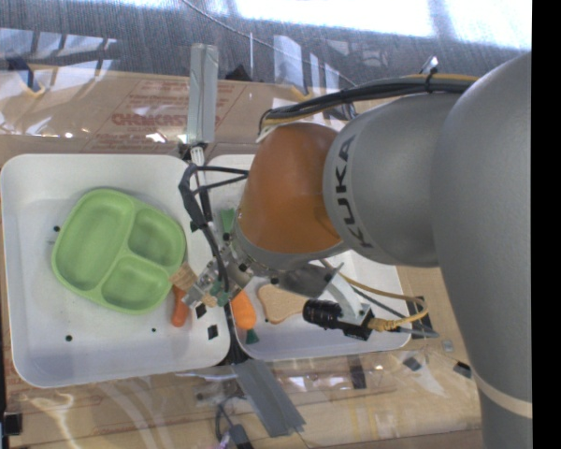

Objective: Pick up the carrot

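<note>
Orange carrot point(245, 311) lies at the right bin's point(393, 340) near-left corner, not yet lifted; my pincer point(213, 286) hovers just beside it, its state I cannot tell; grasp remains

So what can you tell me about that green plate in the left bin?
The plate is pale lime green, looks like smooth plastic, and has rounded corners. Raised ridges split it into three compartments: one long one on its left side and two smaller ones on its right. It lies flat, turned at a slant, on the floor of the left bin, toward the bin's upper middle. An orange piece lies just off its lower right corner; whether they touch is unclear.
</note>
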`<state>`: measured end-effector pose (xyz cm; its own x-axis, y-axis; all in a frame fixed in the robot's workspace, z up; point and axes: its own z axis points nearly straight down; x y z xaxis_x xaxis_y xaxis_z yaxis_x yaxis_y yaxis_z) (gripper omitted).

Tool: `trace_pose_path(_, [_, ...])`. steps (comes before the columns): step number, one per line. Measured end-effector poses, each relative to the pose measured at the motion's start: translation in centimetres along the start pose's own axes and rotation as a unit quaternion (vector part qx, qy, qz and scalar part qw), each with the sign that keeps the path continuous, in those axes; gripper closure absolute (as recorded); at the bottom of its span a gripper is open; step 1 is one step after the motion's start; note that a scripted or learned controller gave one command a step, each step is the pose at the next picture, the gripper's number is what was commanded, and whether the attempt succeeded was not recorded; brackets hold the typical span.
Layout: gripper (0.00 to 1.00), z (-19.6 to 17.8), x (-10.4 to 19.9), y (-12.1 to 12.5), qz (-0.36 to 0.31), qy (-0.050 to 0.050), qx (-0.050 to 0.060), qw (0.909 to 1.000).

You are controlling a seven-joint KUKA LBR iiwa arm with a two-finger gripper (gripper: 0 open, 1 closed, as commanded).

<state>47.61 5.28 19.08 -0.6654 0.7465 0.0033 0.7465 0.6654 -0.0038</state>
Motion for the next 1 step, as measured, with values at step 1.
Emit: trace_pose_path(1, [1.00,0.16,4.96,4.38,0.104,-0.001,-0.001,0.9945])
